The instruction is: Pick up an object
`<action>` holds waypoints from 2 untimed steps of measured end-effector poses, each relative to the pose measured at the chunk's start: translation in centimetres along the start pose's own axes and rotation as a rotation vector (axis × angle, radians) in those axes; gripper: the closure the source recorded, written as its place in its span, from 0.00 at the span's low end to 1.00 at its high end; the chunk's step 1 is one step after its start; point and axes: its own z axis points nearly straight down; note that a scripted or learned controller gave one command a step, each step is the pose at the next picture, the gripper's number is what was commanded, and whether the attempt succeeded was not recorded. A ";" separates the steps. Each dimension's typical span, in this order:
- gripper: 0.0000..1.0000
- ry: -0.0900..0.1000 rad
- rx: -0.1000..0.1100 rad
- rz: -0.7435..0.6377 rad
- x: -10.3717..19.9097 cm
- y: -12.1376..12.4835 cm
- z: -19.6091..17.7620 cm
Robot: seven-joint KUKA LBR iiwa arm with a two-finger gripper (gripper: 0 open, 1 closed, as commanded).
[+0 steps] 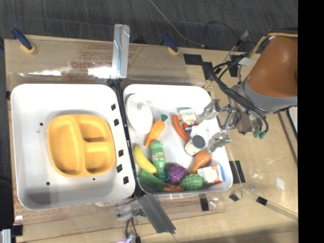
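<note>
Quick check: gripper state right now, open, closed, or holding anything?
Two-finger gripper: open, holding nothing, fingers spread above the right white bin's right edge.

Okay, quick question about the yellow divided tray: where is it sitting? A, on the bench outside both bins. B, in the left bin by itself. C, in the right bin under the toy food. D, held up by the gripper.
B: the yellow divided tray lies flat on the floor of the left bin, while the toy food, such as the banana, sits in the right bin.
</note>
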 end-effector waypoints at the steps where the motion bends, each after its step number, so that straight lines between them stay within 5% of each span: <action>1: 0.00 0.006 -0.003 0.113 3.8 -1.3 11.7; 2: 0.00 -0.004 0.001 0.146 1.3 -1.4 16.7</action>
